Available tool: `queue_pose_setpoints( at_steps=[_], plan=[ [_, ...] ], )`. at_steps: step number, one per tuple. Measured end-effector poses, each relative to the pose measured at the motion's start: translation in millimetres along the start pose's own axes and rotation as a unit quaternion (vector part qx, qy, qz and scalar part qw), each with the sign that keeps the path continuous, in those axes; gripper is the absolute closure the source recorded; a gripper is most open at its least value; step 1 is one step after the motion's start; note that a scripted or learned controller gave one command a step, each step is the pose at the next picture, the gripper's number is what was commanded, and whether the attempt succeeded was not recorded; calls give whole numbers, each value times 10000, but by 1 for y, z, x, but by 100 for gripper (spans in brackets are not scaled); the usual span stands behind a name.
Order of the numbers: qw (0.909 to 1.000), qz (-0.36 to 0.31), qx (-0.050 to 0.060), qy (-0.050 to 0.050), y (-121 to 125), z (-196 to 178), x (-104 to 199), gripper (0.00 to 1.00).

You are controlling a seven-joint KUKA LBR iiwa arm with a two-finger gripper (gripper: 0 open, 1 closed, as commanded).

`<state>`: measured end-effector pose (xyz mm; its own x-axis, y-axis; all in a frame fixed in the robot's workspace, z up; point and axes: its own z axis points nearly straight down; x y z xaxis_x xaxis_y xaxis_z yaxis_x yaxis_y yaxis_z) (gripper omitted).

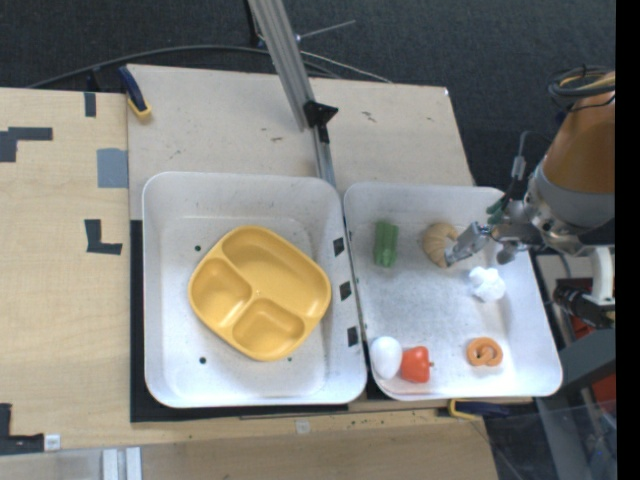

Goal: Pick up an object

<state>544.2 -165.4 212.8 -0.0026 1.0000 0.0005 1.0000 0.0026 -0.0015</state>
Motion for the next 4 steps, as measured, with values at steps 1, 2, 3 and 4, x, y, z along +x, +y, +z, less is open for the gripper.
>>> queue_pose_setpoints(
  at_steps=[1,2,3,4],
  plan=[
    [10000,2,0,1,0,0,0,0],
    [10000,7,22,-2,-1,43,2,0],
    [10000,5,24,0,-1,87,5,0],
    [10000,6,-5,-12,0,125,5,0]
  ],
)
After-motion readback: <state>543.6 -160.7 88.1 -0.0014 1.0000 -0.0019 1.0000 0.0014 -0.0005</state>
